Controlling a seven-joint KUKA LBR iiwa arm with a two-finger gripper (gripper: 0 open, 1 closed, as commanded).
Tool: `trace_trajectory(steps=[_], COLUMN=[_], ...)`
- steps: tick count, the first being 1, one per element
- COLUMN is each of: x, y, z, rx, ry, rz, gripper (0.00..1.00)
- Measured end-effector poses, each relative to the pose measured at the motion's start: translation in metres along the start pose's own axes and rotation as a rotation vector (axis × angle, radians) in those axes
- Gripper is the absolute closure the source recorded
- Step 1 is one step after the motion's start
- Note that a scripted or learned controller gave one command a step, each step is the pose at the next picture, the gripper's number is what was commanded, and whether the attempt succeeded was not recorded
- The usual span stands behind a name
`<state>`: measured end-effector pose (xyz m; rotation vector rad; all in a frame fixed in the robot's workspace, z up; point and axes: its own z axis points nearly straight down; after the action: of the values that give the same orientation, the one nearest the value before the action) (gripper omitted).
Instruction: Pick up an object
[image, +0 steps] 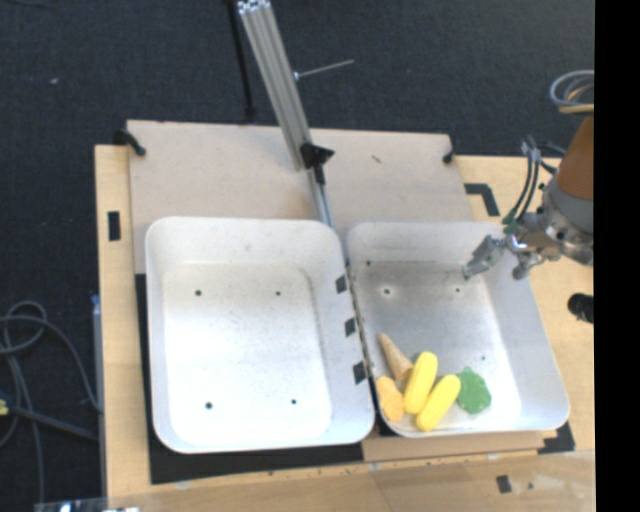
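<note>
Objects lie bunched in the near corner of the right bin (520, 330), against the wall it shares with the left bin (250, 330). Two yellow pieces sit side by side there: the upper yellow piece (419, 375) and the lower yellow piece (439, 402), each oblong, each with its long axis tilted from lower left to upper right in the camera view, so they run nearly parallel and touch along their flanks. A tan cone (394, 355) lies just left of them, its narrow tip pointing up and to the left toward the dividing wall, its wide end tucked against the upper yellow piece. A small orange-yellow lump (390, 400) rests below the cone, touching the lower yellow piece. A green lump (474, 393) sits just right of the lower yellow piece, close to the bin's near rim. My claw (495, 258) hangs over the far right part of the same bin, well apart from that cluster, with nothing between its fingers; they look spread, one finger (478, 260) reaching left and down over the bin's floor. My wrist, with its orange band, enters from the right edge. Both bins rest on the wooden tabletop (115, 330), and a slanted aluminium rail (280, 85) rises behind them.
</note>
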<state>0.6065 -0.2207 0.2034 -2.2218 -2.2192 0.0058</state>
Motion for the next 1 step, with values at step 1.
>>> trace_trajectory(steps=[1], x=[0.0004], y=[-0.0061], z=[0.0438], rx=[0.0], ry=[0.0], rz=[0.001], gripper=[0.0])
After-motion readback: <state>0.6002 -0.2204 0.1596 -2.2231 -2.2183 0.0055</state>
